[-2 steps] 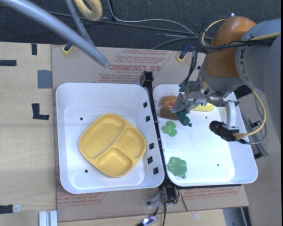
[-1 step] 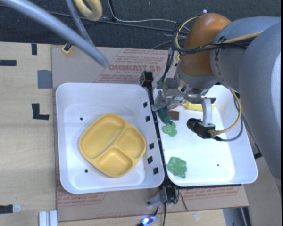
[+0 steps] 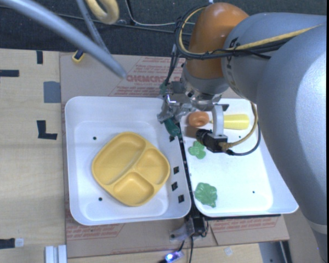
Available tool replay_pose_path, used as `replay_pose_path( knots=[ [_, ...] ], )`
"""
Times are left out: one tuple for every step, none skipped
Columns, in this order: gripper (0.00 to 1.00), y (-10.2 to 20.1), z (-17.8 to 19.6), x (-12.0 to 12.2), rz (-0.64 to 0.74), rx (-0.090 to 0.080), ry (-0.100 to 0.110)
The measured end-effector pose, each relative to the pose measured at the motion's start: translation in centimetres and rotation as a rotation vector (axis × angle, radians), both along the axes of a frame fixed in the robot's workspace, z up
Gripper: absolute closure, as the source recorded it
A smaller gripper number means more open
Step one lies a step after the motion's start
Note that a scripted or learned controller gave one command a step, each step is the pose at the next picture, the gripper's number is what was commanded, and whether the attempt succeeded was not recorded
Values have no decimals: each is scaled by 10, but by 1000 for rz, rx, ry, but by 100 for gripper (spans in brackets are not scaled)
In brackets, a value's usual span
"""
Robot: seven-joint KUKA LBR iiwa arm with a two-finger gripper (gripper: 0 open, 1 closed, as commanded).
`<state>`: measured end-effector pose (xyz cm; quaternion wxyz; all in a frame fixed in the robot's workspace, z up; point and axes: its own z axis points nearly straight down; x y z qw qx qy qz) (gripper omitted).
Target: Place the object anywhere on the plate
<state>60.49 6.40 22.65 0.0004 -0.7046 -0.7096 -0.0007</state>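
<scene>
In the left bin (image 3: 77, 147), toward the bench's left edge, a yellow plate (image 3: 130, 167) with three compartments lies flat and bare near the bin's middle, set at a slant; it is the target, and nothing rests on it yet. Along the divide where the two bins meet, the jaws (image 3: 172, 119) hang low near the far edge, a dark green-tipped part reaching down just over the rim of the left bin; whether they are open, closed, or gripping anything I cannot tell, since the wrist hardware hides the tips. Just right of them, in the right bin (image 3: 263, 196), an orange rounded object (image 3: 197, 119) sits partly under the wrist, touching or nearly touching it, with a yellow block (image 3: 236, 121) beside it toward the far edge. A small pale green piece (image 3: 197, 150) lies near the divide below the orange one, and a larger green leafy piece (image 3: 205, 194) lies toward the bin's near edge, well apart from the rest. Which of these is the task's object is unclear; by its place at the wrist, the orange one seems likeliest. The grey arm (image 3: 285, 75) crosses over the bench's right side, so the reach comes across the right bin, and the plate lies well to the left of the jaws.
</scene>
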Motion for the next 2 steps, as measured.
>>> replay_pose_path(
  knots=[
    [100,43,6,7,-2,-1,1],
    [0,41,6,6,-4,-2,2]
  ],
)
